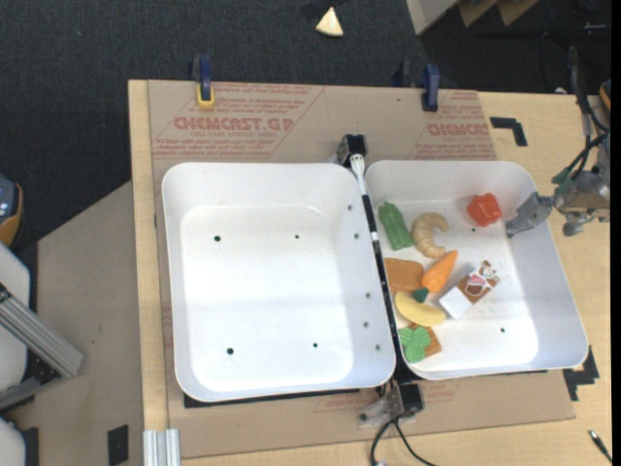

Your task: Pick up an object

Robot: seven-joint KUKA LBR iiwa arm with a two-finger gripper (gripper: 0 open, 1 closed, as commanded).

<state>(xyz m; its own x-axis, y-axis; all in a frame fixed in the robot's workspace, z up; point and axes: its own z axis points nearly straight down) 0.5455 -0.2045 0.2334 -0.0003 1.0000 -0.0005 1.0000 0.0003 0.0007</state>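
The right bin (543,289) holds several toy foods. A red piece (483,209) lies near its far right, with a green vegetable (395,226) and a tan croissant (430,231) to its left. Lower down are an orange carrot (439,272), an orange slab (403,274), a yellow banana (419,310), a brown and white carton (480,282), a white block (453,304) and a green piece (415,343). My gripper (534,216) hangs over the bin's right rim, just right of the red piece and apart from it. Nothing shows in its grasp.
The left bin (194,212) stands beside the right one, a black divider strip (367,212) between them. Both rest on a cardboard sheet (291,115) held by blue clamps (203,74) at the back. Cables (388,420) run out at the front.
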